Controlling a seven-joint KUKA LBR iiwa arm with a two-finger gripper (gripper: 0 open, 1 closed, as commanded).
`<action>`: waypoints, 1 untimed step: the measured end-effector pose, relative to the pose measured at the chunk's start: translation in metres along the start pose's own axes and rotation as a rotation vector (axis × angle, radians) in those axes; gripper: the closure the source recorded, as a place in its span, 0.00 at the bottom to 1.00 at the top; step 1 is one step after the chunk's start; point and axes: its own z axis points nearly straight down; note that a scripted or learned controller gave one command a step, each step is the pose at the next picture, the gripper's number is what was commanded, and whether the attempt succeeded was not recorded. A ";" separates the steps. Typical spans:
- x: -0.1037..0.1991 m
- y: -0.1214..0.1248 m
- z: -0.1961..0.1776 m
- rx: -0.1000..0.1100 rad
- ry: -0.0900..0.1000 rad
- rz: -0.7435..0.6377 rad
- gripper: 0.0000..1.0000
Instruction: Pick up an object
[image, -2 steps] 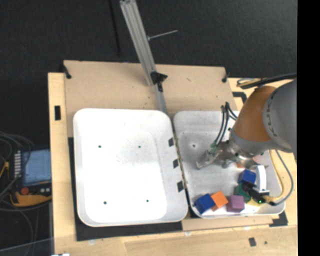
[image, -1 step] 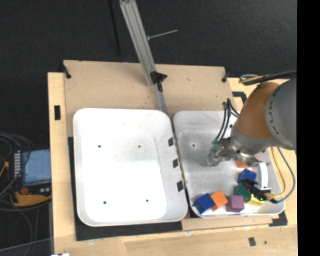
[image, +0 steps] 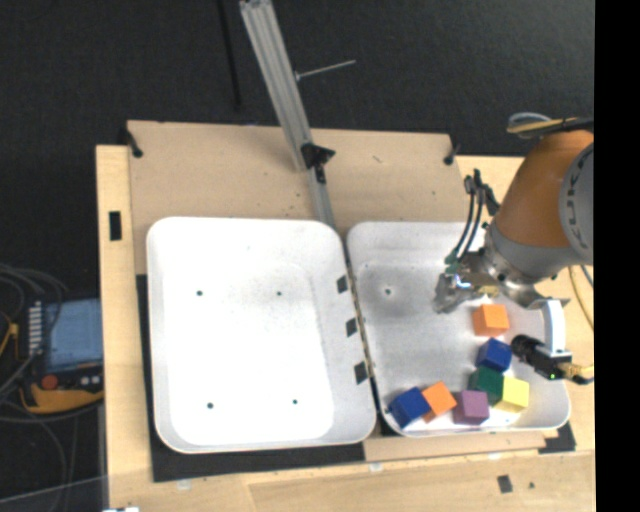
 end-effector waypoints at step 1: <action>-0.011 0.000 -0.056 0.000 -0.001 0.000 1.00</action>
